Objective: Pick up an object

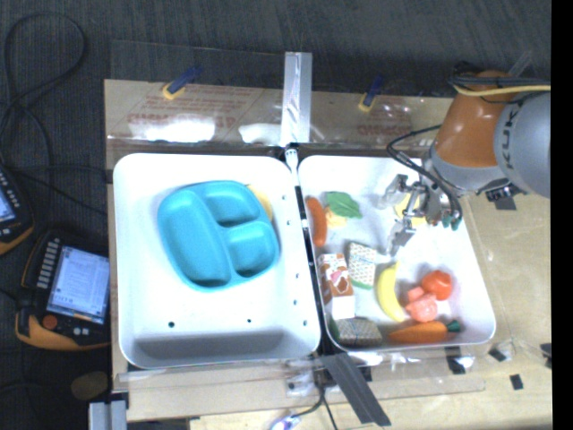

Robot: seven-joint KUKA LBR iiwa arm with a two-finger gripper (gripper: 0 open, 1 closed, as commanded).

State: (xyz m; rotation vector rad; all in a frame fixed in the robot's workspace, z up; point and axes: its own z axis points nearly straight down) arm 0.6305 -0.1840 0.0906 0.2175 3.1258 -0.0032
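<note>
Right bin (479, 280), near edge: carrot (419, 332) lying along wall, patterned block (358, 330) at near-left corner. Just behind: red tomato-like pieces (430, 294), banana (388, 292), small cartons (337, 285) by left wall. Further back: orange sausage-shaped toy (315, 220) along left wall, green leafy toy (342, 205) beside it. Pincer (405, 225) over middle-far part of right bin, above bare floor, fingers apart, nothing between them. Left bin (134, 240): blue divided tray (218, 232) upside down, yellow thing peeking at its far-right edge. Grey arm with orange band (470, 133) at far-right of counter (528, 330).
</note>
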